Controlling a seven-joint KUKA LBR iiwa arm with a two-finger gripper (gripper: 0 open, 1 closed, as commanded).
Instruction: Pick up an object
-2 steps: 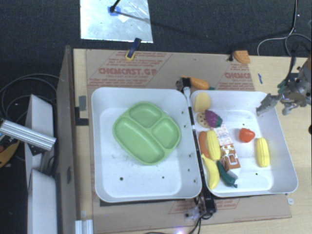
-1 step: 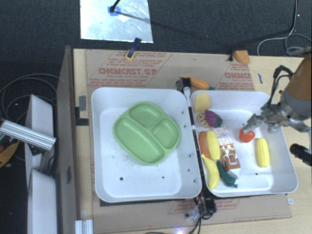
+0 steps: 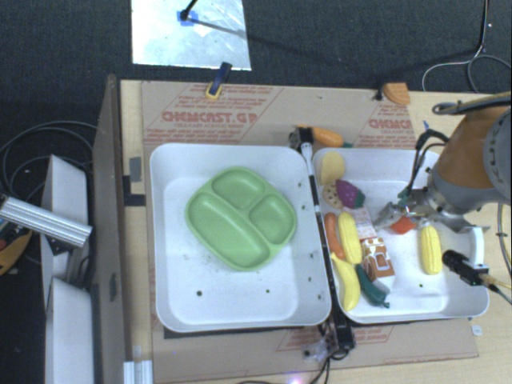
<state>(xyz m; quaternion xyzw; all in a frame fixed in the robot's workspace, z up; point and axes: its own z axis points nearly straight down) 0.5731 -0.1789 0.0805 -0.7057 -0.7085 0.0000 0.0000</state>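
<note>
White bins sit side by side on the table (image 3: 240,106), which is topped with printed cardboard. Left bin (image 3: 180,294) holds a green divided plate (image 3: 242,217), centred, slightly toward 12 o'clock.

Right bin (image 3: 460,298) holds the toy food. Along its 9 o'clock wall, running from 12 down to 6: pale yellow lemon-like piece (image 3: 333,166), purple piece (image 3: 349,192), orange carrot (image 3: 333,235), yellow corn (image 3: 349,237), banana (image 3: 346,282). Just at 3 o'clock of the corn lies a small printed packet (image 3: 374,258), with a dark green piece (image 3: 371,286) at its 6 o'clock, touching the banana. A second yellow corn cob (image 3: 430,248) lies toward the bin's 3 o'clock side, well apart from the left column.

Arm enters from 3 o'clock, orange band (image 3: 468,154) above the wrist. Gripper (image 3: 398,211) is low in the right bin, near centre, pointing toward 9 o'clock. A red-orange piece (image 3: 403,226) sits right at its 6 o'clock, touching or just under the tips; can't tell which. Fingers' spread can't be made out, too small and blurred. Nothing visibly held between them.

Outside the bins: an orange piece (image 3: 326,137) at 12 o'clock of the divider, another (image 3: 395,94) on the table's far edge.
</note>
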